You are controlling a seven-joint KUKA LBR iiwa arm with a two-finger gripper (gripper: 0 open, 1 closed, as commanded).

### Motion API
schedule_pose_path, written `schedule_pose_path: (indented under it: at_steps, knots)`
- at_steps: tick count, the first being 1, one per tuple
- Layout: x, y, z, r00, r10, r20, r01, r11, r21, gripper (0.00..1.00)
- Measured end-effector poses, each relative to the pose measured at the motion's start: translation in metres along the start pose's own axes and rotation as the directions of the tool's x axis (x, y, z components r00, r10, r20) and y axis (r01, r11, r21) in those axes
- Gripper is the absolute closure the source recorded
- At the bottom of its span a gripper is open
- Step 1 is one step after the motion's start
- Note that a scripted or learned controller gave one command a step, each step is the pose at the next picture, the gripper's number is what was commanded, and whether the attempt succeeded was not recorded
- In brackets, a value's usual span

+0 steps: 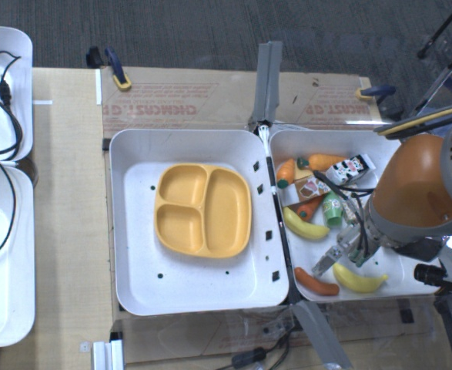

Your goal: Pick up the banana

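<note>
Wood-tone counter w/ cardboard sheet under two white bins; dark carpet floor behind. Blue-yellow clamps at the cardboard's far edge. Left bin holds a yellow 3-compartment plate. Right bin is crowded w/ toy food: two bananas, a carrot, a sausage, a green bottle, a small carton. Banana 1: yellow, curved, green tip, lying near the bin's left wall. Banana 2: yellow, curved, near the front wall, just beside the gripper. Fingers look spread apart, nothing between them, tips low between sausage and banana 2.
</note>
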State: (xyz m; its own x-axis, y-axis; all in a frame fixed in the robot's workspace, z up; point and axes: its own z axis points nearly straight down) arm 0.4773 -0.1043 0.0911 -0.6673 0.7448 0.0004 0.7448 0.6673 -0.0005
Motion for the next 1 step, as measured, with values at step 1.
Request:
schedule_pose_path:
  at_steps: [1]
  knots:
    - [-0.0090,-0.0077,-0.0003,1.000,0.012,0.001,-0.012,1.000,-0.001,0.00]
